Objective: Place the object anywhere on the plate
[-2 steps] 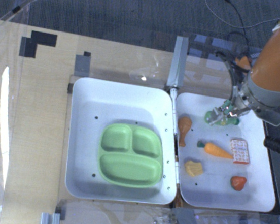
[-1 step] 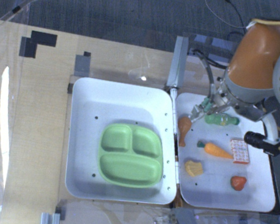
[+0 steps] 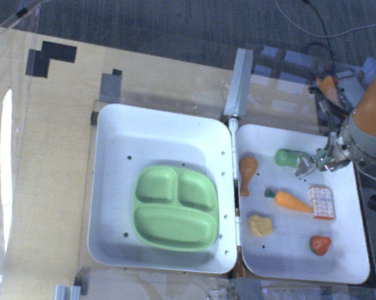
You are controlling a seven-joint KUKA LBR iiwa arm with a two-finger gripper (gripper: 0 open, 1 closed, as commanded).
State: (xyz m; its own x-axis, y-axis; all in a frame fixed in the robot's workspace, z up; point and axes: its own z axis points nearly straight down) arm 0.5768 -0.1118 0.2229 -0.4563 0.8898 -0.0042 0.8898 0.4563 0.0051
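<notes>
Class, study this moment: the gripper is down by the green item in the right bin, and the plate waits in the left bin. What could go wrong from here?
1. The gripper sits at the edge of the green object, so it may nudge it away instead of gripping.
2. Carrying anything to the green plate means crossing the raised rims between the bins; a weak hold could drop it there.

High slanted overhead, seemingly mid-distance, both bins (image 3: 100,189).

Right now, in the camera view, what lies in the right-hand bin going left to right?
Drumstick → yellow piece → carrot → printed card. The green item sits at the far side, beside the gripper, so I leave it unordered, and the red piece overlaps the card's span.
</notes>
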